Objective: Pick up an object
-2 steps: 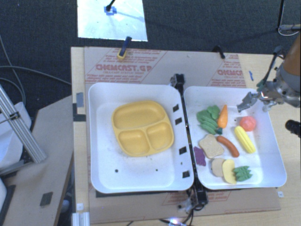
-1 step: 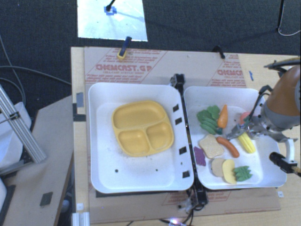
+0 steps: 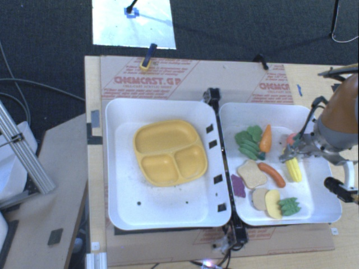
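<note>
Where jaws (image 3: 295,148) hover, corn (image 3: 293,169) just below, right bin (image 3: 320,209)

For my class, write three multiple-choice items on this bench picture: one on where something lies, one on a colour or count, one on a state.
1. Where does the yellow divided tray lie?
A. in the left bin
B. in the right bin
C. on the floor

2. What colour is the corn cob by the gripper?
A. purple
B. yellow
C. blue

3. How does the sausage stand?
A. lying in the right bin
B. lifted above the bench
C. resting on the tray

Answers: 1 A, the tray sits inside the left bin. 2 B, the cob is plainly yellow. 3 A, it lies on the bin floor beside the bread slice.
</note>
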